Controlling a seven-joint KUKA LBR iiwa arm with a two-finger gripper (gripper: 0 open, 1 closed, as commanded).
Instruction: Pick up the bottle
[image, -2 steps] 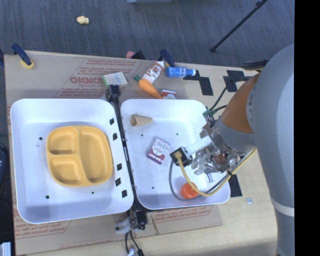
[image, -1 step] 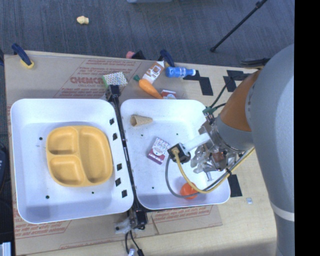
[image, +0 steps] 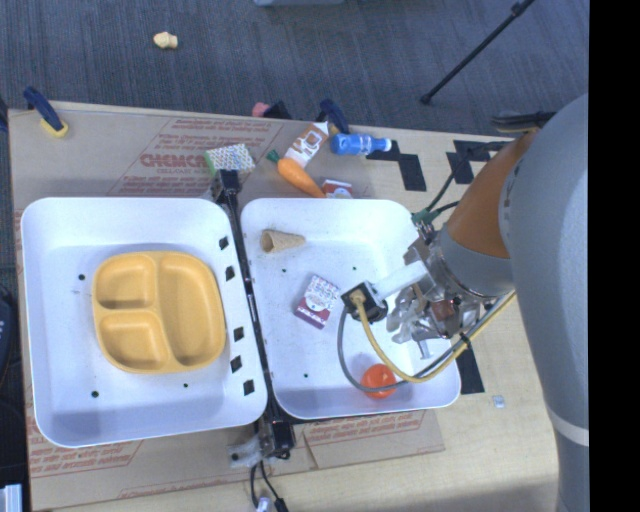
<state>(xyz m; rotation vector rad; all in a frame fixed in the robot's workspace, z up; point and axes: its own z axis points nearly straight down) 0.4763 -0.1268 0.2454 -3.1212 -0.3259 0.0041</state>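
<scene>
Lying on the surface (image: 470, 420) behind the right bin (image: 300, 395), the bottle (image: 358, 145) sat well apart from the end effector (image: 425, 325), whose finger opening I could not tell.

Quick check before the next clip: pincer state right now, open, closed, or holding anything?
Pincer: low over the right bin, whether open or closed cannot be told; nothing seen in its grip.
</scene>
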